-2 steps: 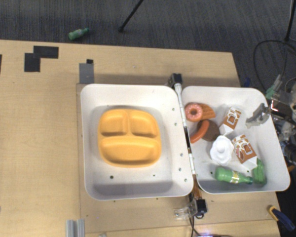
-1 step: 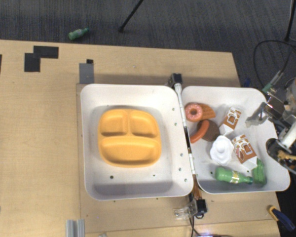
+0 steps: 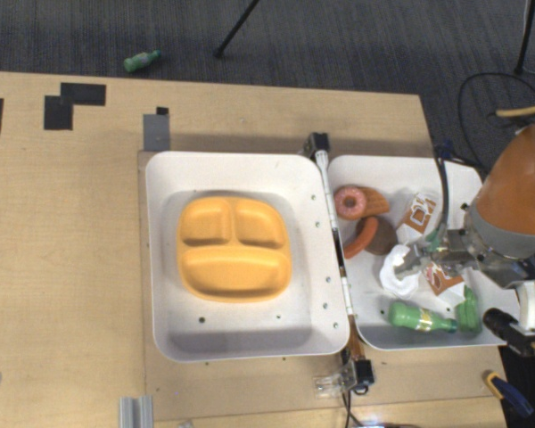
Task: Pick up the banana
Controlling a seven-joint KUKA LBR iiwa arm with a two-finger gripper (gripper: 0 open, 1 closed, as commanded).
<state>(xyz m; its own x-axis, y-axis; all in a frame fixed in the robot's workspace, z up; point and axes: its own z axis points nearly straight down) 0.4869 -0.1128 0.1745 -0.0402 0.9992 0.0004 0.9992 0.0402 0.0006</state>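
Note:
My gripper (image 3: 437,259) hangs low over the middle of the right bin (image 3: 371,332), under the grey wrist and its orange band (image 3: 520,181). It sits right beside a crumpled white object (image 3: 395,271) and over a small orange-and-white packet (image 3: 442,281). Whether anything is between its jaws is hidden by the wrist body. A green bottle (image 3: 421,317) lies on its side just in front of the gripper.
The right bin also holds a pink donut (image 3: 349,202), a reddish sausage (image 3: 360,236), a brown round piece (image 3: 385,235) and a small carton (image 3: 420,212). A yellow-orange compartment tray (image 3: 234,246) lies in the left bin (image 3: 160,239). A divider rail (image 3: 333,230) separates the bins.

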